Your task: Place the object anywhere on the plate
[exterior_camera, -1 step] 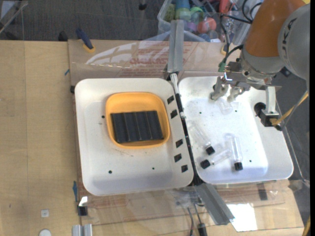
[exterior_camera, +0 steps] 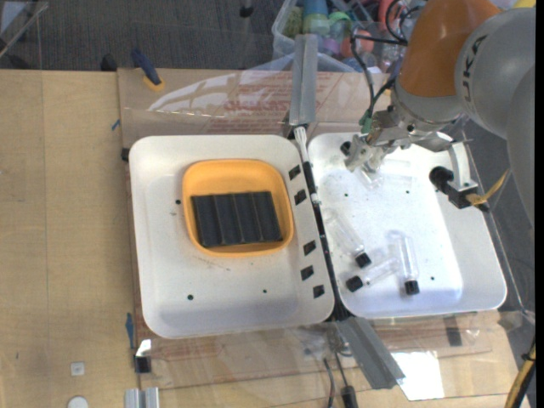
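Two shallow white bins sit side by side on the bench. Left bin (exterior_camera: 161,253): an orange plate (exterior_camera: 197,177), squarish with rounded corners, lies a little toward 12 o'clock of the bin's centre. A dark ribbed rectangular block (exterior_camera: 236,218) rests on the plate, covering most of its floor, long side running 9 to 3 o'clock.

Right bin (exterior_camera: 463,253): several clear plastic tubes with black caps lie loose on the floor. One tube (exterior_camera: 403,262) sits toward 5 o'clock of the bin centre, cap end pointing to 6 o'clock. A second tube (exterior_camera: 365,272) lies just beside it at its 9 o'clock, at a slant. Another black-capped piece (exterior_camera: 360,258) lies close to these, near the bin's 7 o'clock region. The clear bodies are hard to separate from the white floor, so the exact count is uncertain.

The arm (exterior_camera: 476,41) enters from 2 o'clock, orange band above the wrist. The gripper (exterior_camera: 367,158) points down over the right bin's 11 o'clock corner, near the divider between bins. Something clear and glinting shows at the fingertips; I cannot tell whether it is a tube or only glare. Finger state: cannot tell, the tips are small and washed out against the white floor
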{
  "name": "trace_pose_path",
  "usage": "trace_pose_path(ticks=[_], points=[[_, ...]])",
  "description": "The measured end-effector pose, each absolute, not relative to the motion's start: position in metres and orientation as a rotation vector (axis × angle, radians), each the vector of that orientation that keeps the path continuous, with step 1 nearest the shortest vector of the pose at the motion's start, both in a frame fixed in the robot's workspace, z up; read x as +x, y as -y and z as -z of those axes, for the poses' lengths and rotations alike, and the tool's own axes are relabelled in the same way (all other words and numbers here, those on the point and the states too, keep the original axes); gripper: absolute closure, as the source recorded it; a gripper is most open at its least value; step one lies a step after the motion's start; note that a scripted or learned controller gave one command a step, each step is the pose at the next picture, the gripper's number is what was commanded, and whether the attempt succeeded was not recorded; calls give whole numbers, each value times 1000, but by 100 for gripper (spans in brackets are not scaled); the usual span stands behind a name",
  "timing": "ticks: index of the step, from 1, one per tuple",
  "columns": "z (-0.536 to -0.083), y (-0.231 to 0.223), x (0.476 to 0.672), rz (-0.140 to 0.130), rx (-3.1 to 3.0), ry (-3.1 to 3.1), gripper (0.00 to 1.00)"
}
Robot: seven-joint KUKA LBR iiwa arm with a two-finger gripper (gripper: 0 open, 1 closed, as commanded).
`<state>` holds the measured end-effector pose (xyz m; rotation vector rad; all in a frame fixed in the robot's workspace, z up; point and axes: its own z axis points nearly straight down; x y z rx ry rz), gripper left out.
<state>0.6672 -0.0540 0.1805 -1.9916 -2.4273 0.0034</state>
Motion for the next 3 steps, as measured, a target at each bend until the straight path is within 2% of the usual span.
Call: trace_pose_path(ticks=[1, 2, 3], points=[[-181, 31, 657, -6, -1861, 2524, 100], [-200, 5, 667, -2, -1676, 2656, 100], [-200, 5, 667, -1, -1677, 2656, 0]])
